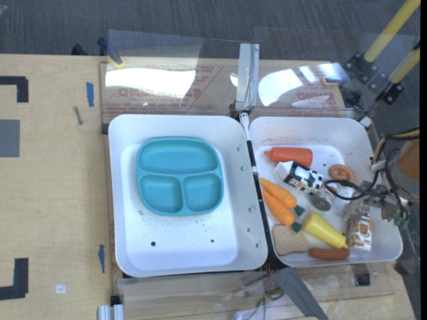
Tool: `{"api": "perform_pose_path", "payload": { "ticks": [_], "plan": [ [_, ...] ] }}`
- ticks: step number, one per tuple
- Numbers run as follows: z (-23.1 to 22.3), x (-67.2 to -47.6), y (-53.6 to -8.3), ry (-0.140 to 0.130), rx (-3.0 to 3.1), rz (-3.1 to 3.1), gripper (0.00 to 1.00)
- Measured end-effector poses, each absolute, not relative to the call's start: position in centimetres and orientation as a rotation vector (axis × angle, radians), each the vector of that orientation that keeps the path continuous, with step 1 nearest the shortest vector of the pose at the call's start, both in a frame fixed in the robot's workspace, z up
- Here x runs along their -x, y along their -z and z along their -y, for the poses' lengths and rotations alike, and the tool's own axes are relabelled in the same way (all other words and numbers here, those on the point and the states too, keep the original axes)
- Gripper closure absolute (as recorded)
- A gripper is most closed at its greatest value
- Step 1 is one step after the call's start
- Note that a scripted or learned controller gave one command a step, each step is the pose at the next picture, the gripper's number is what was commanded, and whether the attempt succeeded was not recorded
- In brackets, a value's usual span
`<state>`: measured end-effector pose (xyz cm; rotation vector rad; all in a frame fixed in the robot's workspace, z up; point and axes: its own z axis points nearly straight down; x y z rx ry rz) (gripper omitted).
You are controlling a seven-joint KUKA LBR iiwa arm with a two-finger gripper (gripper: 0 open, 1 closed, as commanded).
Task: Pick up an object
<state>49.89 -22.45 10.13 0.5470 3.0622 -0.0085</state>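
Two shallow white bins sit side by side on a wooden bench, seen from above at a slant. The left bin (127,179) holds a blue tray (179,175) with three compartments. The right bin (373,245) holds a scatter of toy food: a red pepper (290,155) near the top, a black-and-white carton (300,176) below it, two carrots (280,200) along the left wall, a slice of bread (288,241), a yellow piece (325,230), a red sausage (328,253) at the front, a small orange ring (341,173) and a small box (361,234) at the right. The claw (381,202) hangs at the bin's right edge amid dark cables; whether it is open or closed cannot be told. The ring and box lie nearest it, to its left; the carrots lie well apart.
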Motion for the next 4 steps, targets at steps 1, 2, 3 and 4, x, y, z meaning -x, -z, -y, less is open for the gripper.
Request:
{"api": "perform_pose_path", "payload": {
  "ticks": [1, 2, 3, 4],
  "plan": [
    [22.4, -56.7, -8.9, 0.003, -0.558, -3.079, 1.00],
    [22.4, -56.6, -8.8, 0.002, -0.558, -3.082, 0.00],
    [12.8, -56.6, -8.9, -0.007, -0.731, -3.043, 0.00],
    [11.4, -62.8, -10.6, 0.032, -1.055, -2.987, 0.00]
  ]
}}
